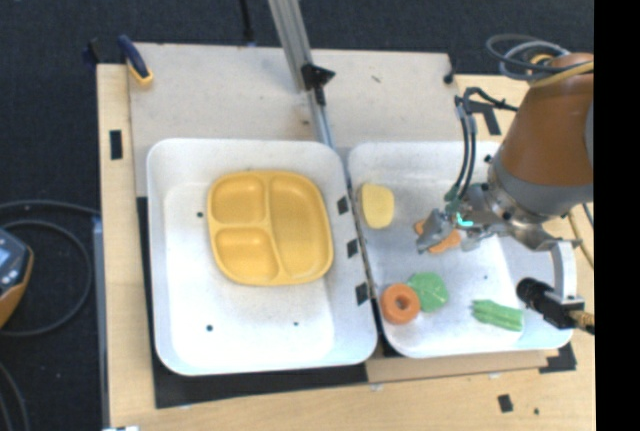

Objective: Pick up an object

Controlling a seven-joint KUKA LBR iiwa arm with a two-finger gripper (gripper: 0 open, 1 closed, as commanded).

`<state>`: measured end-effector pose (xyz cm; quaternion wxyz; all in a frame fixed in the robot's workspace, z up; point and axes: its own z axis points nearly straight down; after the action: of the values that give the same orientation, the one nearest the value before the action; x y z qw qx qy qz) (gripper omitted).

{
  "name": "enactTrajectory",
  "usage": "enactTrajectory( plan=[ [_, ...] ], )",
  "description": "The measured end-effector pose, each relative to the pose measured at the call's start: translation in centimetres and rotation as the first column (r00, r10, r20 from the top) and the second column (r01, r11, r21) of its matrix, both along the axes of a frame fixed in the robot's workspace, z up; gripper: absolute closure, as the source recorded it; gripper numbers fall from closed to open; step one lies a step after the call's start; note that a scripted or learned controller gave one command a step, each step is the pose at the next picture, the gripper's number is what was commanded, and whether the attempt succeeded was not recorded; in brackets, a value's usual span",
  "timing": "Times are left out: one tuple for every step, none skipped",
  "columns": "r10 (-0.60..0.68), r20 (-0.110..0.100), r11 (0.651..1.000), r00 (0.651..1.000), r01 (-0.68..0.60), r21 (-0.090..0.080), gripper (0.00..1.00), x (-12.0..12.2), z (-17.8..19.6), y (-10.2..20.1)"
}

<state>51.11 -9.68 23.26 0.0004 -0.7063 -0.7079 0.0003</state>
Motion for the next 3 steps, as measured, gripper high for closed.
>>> enactTrajectory(
  plan=[
    [0.000,0.002,1.000,1.000,0.000,0.000,0.00,0.0,0.1,0.0],
    [-0.002,-0.003,1.000,1.000,0.002,0.000,0.00,-0.3,-6.2,-0.2],
    [-0.003,-0.002,1.000,1.000,0.003,0.000,0.00,0.3,-10.7,0.0]
  ],
)
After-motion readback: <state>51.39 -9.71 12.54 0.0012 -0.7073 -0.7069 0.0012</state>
